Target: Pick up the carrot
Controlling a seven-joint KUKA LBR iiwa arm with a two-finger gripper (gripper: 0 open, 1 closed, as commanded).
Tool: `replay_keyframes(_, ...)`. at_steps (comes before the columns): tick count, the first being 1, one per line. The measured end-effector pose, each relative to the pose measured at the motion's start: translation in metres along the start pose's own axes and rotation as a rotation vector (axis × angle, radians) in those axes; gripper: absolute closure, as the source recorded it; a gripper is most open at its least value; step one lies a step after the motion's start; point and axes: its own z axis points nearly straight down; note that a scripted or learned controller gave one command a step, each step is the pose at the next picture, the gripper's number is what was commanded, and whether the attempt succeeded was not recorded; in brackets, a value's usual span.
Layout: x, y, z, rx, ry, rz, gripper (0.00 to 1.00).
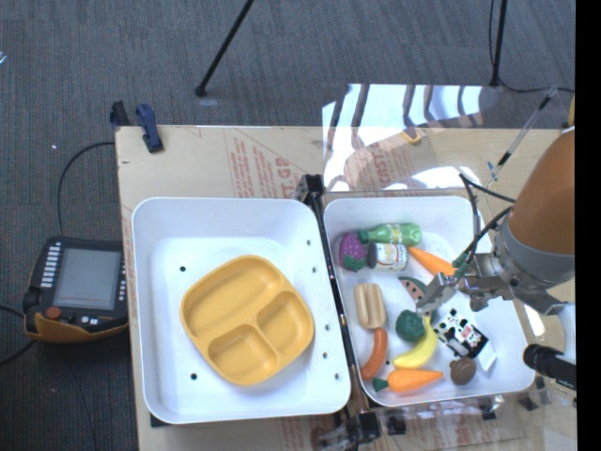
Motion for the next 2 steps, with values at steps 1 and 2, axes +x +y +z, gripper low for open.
replay_keyframes(1,-0.053,0.064,-0.010,-0.007,-0.003,0.065,0.00)
replay_keyframes(2,-0.065,0.111,0.057,-0.001,0.001,0.266,0.00)
